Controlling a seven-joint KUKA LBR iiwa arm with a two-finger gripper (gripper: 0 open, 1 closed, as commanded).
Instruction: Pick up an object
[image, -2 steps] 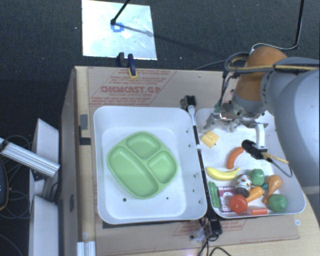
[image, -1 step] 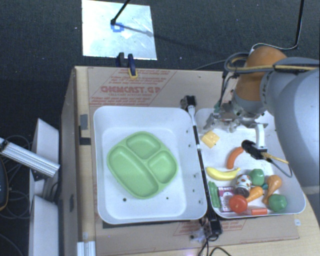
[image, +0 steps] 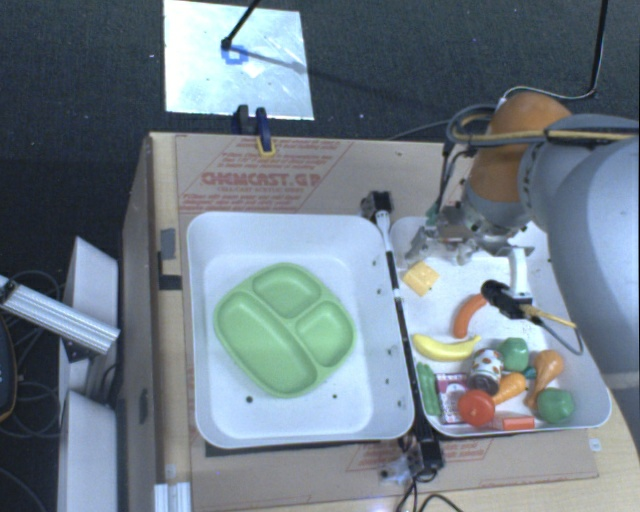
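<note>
The gripper (image: 443, 240) is being held low over the far end of the right bin (image: 590, 400); whether it is open or closed cannot be told, and nothing is being seen carried. No pick is judged done yet.

Nearest the camera, a red tomato (image: 476, 407), a green pepper (image: 556, 404) and a small carrot (image: 508, 385) are lying bunched together. Further in, a banana (image: 446, 347) and an orange sausage-shaped piece (image: 467, 315) are resting apart. A yellow cheese wedge (image: 421, 278) is sitting just below the gripper, judged the likeliest target. A green divided plate (image: 284, 327) is lying in the left bin (image: 220, 240). Descent, closing and lift are all judged to be left.
</note>
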